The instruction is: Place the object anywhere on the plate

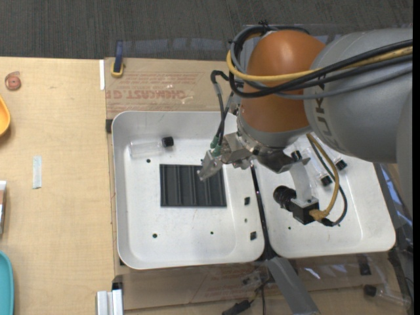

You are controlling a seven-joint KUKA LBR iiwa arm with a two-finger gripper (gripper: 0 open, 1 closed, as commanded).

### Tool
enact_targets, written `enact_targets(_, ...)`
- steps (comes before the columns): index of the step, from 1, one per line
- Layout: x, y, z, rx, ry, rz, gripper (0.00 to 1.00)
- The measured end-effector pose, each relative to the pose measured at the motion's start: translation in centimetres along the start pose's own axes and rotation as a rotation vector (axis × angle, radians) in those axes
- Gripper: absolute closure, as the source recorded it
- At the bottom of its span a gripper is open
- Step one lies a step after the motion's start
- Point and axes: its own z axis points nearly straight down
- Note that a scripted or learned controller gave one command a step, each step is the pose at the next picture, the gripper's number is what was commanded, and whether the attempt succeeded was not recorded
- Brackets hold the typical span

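1. Camera view: the left bin (131,241) is my landmark, a shallow white plastic tray with rounded corners set on the desk (52,130)
2. A dark, ribbed rectangular plate (187,190) lies flat near the middle of that bin, its grooves running away from the camera; I take it for the plate of the task
3. A small black cube-like object (168,141) sits in the bin's far part, just beyond the plate's far left corner and apart from it; it looks hard and matte
4. The jaws (211,166) hang over the plate's far right corner; whether they are apart or together I cannot tell, as their tips are blurred
5. From the jaws the object lies to the left and a little farther back, so the coming move turns on a short reach that way
6. The arm's orange band (285,77) is glossy and rounded, above the bin's right wall
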Motion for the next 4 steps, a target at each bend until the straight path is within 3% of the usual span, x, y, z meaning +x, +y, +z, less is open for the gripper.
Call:
enact_targets(1, -0.2, 0.0, -0.8, 0.004, -0.001, 0.006, 1.0)
enact_targets(2, -0.2, 0.0, -0.8, 0.003, -0.001, 0.006, 0.0)
enact_targets(3, -0.5, 0.0, -1.6, 0.006, -0.002, 0.011, 1.0)
enact_targets(4, 5.2, -1.4, -0.7, 0.001, -0.001, -0.107, 1.0)
